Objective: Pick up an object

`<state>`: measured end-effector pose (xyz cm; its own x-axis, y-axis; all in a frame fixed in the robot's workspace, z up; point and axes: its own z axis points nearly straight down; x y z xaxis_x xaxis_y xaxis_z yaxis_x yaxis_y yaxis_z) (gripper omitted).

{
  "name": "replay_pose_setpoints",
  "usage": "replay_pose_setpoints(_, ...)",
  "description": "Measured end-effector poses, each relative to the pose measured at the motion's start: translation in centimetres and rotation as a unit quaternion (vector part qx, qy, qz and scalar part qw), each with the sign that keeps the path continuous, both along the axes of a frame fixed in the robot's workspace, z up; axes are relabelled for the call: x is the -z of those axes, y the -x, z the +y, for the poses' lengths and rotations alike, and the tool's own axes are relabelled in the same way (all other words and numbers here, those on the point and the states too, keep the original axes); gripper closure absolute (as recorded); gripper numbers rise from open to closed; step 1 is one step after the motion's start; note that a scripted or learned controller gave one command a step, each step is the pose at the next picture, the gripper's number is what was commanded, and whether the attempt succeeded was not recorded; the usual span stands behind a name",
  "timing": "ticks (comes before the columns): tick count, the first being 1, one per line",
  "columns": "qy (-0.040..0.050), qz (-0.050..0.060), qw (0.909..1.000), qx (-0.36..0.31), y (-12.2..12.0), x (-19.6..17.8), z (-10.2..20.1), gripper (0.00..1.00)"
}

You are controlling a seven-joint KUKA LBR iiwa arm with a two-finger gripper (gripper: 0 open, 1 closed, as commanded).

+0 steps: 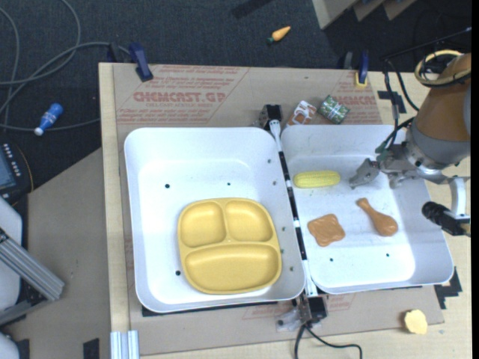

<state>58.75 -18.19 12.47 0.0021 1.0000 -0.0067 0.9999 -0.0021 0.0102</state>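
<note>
The pincer (364,175) hangs low in the right bin (344,142), just right of the corn cob (316,179) near the bin's left wall, likely lining up a grasp. Whether it is released or clenched, I cannot tell; nothing visibly sits in it.

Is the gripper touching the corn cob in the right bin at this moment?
Apart. The camera view shows a strip of bare white bin floor between the gripper and the corn cob, which lies alone near the bin's left wall.
</note>
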Motion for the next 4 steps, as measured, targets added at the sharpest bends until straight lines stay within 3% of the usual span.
replay_pose_setpoints(1,-0.0045,0.008,1.0000,0.000,4.7,4.2,-1.4,0.00)
replay_pose_setpoints(2,-0.0030,0.004,1.0000,-0.001,4.5,3.0,-1.3,1.00)
replay_pose_setpoints(3,-0.0030,0.004,1.0000,-0.004,1.2,4.1,5.4,1.00)
replay_pose_setpoints(4,-0.0051,0.004,1.0000,-0.003,9.8,-6.5,11.0,1.00)
